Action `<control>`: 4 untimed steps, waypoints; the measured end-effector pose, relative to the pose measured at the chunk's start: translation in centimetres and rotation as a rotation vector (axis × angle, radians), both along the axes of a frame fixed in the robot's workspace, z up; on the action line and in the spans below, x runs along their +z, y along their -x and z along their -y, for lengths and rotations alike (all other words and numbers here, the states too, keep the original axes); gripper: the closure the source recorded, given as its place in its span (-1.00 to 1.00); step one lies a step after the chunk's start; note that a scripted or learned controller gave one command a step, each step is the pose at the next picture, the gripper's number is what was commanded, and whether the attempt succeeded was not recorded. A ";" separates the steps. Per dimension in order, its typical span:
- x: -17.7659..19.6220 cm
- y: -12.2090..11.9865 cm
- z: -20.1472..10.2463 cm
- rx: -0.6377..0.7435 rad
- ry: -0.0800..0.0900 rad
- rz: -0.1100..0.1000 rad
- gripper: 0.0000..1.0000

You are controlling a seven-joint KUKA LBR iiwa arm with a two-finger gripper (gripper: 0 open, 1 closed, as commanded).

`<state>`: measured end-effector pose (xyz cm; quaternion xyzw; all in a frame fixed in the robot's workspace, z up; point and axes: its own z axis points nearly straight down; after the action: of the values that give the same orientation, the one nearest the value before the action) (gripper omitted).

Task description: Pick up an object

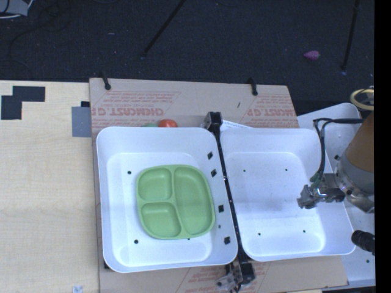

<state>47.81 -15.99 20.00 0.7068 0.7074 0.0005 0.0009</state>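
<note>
A light green plate with three compartments (pixel 175 201) lies flat in the middle of the left white bin (pixel 116 163). My gripper (pixel 308 199) hangs over the right side of the right white bin (pixel 278 249), well apart from the plate. The wrist above it is grey with an orange band, reaching in from the right edge of the camera view. Nothing shows between the gripper's tips.
A small red object (pixel 167 124) and a bit of green sit behind the left bin's back rim on the cardboard sheet (pixel 183 102). A black clip strip (pixel 223 188) runs between the bins. Cables hang near the arm at the right.
</note>
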 end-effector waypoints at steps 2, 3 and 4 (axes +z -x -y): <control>2.7 -1.7 -10.2 0.004 -0.002 -0.003 1.00; 2.6 -3.5 -15.8 0.005 -0.003 -0.005 1.00; 1.5 -4.1 -20.7 0.003 -0.002 -0.007 1.00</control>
<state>51.89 4.74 21.55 0.7057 0.7085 -0.0012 -0.0021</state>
